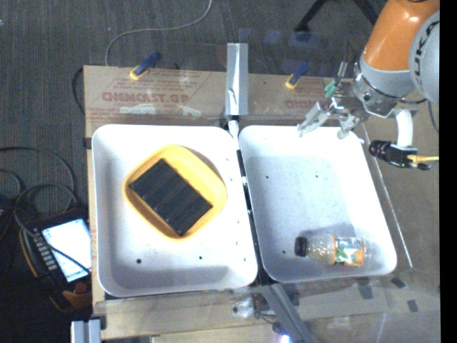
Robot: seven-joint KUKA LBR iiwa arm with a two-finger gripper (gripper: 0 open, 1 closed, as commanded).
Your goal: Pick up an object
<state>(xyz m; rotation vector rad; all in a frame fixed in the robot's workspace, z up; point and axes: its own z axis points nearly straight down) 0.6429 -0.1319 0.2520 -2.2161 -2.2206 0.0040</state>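
- Camera view: the gripper (328,126) hangs with its two fingers spread and nothing between them, over the far rim of the right bin (371,184).
- A small plastic bottle (333,250) lies on its side at that bin's near right corner, well apart from the gripper.
- A good pick likely means dropping over the bottle's middle, fingers straddling its narrow width.
- The left bin (107,213) holds a yellow dish (211,184) with a dark ridged pad (171,196).
- Cardboard (164,95) lies beyond; cables cross the dark floor.

Even, fairly bright overhead light, soft shadows, mild glare on the white bins (314,191), slightly grainy focus.
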